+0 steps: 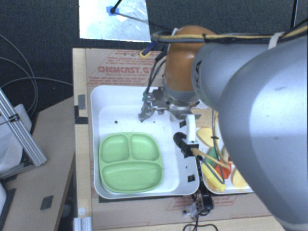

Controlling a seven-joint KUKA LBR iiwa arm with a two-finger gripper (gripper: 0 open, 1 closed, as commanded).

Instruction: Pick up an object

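Claw (pixel 146 110) above bare white floor of left bin (pixel 96 105), close to far edge, roughly midway between that bin's left and right walls. Open or shut: cannot tell from this angle. Nothing visibly gripped. Hung off grey arm (pixel 250 109) with orange band (pixel 180 64), entering from right.

Green plate (pixel 131 162) flat in left bin, filling near-left corner. Three compartments: two small toward far edge, one large toward near edge. Sits nearward and slightly left of claw, apart from it, with a strip of bare floor between. Tiny dark speck (pixel 116 122) on that strip, left of claw.

Right bin (pixel 226 192) mostly hidden behind arm; yellow pieces (pixel 217 183) plus orange and green bits at its near-left corner, not identifiable.

Brown cardboard (pixel 120 69) with red print under both bins.
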